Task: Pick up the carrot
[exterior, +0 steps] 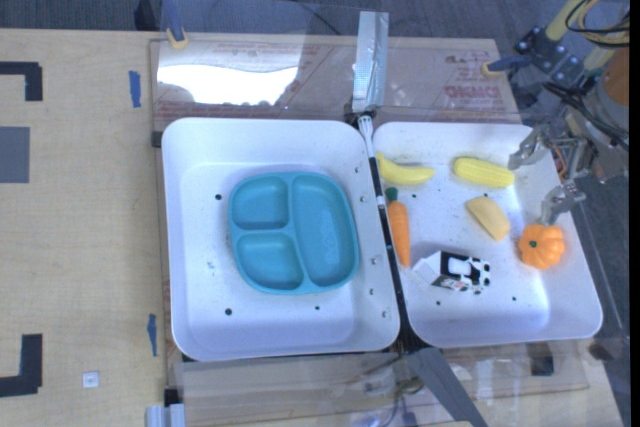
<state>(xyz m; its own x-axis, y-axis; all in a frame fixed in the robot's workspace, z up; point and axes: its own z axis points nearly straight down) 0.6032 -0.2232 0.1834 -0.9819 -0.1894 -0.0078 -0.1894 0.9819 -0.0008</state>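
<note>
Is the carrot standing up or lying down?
Lying down. The carrot rests flat along the right bin's left wall, green top pointing away from the camera.

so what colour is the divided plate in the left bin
Teal-blue, a three-compartment plastic plate, clearest in the camera view.

Your surface [70, 215] carries two white bins side by side, touching along their inner rims: the left bin [190, 245] toward the middle, the right bin [570, 310] at the right edge. Blue tape [134, 87] marks its far side.
</note>
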